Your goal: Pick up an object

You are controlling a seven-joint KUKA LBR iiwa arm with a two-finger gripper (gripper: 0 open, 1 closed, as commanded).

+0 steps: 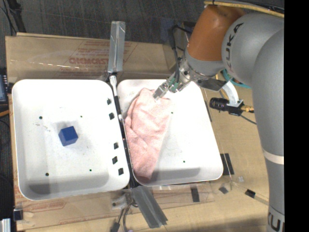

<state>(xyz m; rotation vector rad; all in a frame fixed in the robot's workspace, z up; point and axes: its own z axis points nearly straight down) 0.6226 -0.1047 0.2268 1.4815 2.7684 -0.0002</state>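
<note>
Cloth (147, 129), pink and crumpled, lies in the right bin (193, 144), bunched along that bin's left wall and running from near the upper edge down to the lower left corner. Its upper end is heaped into a soft fold at the centre of the frame, and the lower part spreads flatter toward the bin's front. The gripper (161, 92) sits at the cloth's upper right edge, just above centre, its tip down at the fabric; whether it is spread or pressed together cannot be told from this slant, nor whether any cloth is caught in it. The arm (251, 57) comes in from the right side of the frame, a broad grey body with an orange band (212, 30) at the upper right, tapering to the wrist over the bin's upper rim. In the left bin (29, 129), a small blue cube (68, 135) rests on the floor left of centre, well apart from the cloth. A row of small dark clips runs along the seam where the two bins meet. Both bins stand on a brown cardboard-covered worktop (58, 57), with a grey metal bar (116, 47) rising from the seam toward the top of the frame.
</note>
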